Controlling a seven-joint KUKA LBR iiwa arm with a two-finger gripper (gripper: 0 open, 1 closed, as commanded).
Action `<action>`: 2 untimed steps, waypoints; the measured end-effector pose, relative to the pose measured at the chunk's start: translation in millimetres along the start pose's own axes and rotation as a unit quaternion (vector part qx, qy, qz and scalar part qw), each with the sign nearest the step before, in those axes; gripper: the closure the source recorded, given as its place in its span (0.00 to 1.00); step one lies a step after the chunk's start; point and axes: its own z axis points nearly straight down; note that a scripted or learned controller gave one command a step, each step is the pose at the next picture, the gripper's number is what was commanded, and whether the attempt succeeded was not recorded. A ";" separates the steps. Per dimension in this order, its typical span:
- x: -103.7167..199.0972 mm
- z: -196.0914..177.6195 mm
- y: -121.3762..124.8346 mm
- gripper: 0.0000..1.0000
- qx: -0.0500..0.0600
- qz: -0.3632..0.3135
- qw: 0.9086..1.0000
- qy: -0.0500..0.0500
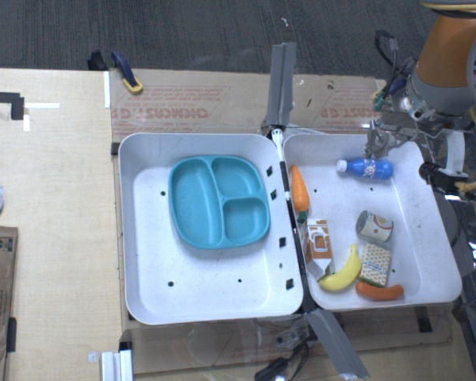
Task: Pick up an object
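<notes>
Gripper (378,145) at upper right of frame, just above blue bottle (366,167) in right bin (436,236) — cannot tell how it stands. Banana (343,271), carrot (299,189), can (374,226) lie lower down. Blue plate (219,201) sits in left bin (147,236).

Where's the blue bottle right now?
The blue bottle lies on its side at the far end of the right bin, just below the claw, with the can nearer the camera.
</notes>
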 end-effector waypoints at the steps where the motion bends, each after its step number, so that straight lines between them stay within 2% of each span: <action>1: 29.4 -72.6 -22.7 1.00 -0.002 -0.086 0.996 0.000; 2: 35.8 -170.3 20.1 1.00 -0.002 -0.114 0.994 0.000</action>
